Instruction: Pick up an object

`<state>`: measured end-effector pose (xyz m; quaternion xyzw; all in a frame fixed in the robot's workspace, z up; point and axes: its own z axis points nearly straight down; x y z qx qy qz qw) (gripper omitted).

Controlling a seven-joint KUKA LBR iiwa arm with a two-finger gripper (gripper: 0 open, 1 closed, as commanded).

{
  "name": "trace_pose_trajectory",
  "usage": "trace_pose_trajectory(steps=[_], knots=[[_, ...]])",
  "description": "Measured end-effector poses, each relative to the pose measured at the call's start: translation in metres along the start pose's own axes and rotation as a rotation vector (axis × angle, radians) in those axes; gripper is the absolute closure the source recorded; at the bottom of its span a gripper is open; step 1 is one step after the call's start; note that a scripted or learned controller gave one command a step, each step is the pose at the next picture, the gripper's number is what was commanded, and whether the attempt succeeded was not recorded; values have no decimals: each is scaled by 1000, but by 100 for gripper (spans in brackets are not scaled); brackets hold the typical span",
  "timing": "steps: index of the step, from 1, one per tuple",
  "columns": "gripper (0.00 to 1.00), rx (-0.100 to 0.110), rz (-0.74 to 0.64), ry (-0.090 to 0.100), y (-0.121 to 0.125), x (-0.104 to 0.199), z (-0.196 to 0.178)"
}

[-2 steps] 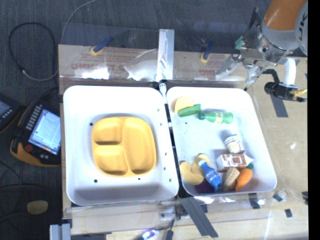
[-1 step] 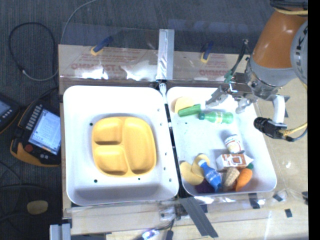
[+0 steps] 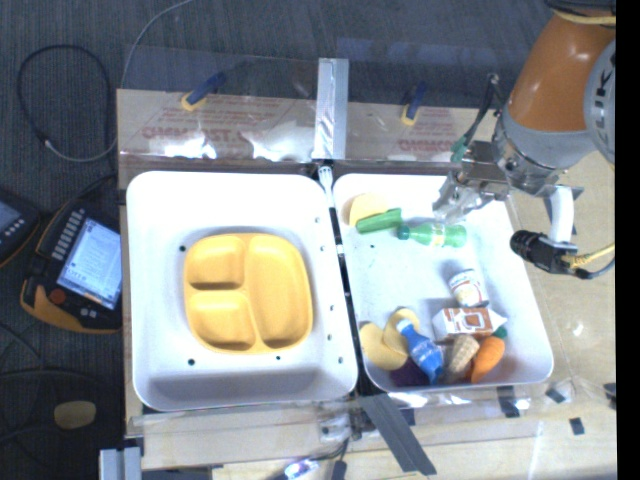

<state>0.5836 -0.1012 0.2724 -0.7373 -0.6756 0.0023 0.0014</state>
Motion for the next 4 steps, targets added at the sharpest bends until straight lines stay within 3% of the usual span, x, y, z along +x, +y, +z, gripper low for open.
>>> trace_pose_trajectory(steps=[1, 2, 3, 4], knots=[[0, 0, 0, 0, 0, 0, 0], [0, -4, -9, 0, 36, -24, -57], [0, 0, -45, 1, 33, -28, 138], [0, 23, -135, 8, 77, -48, 185]])
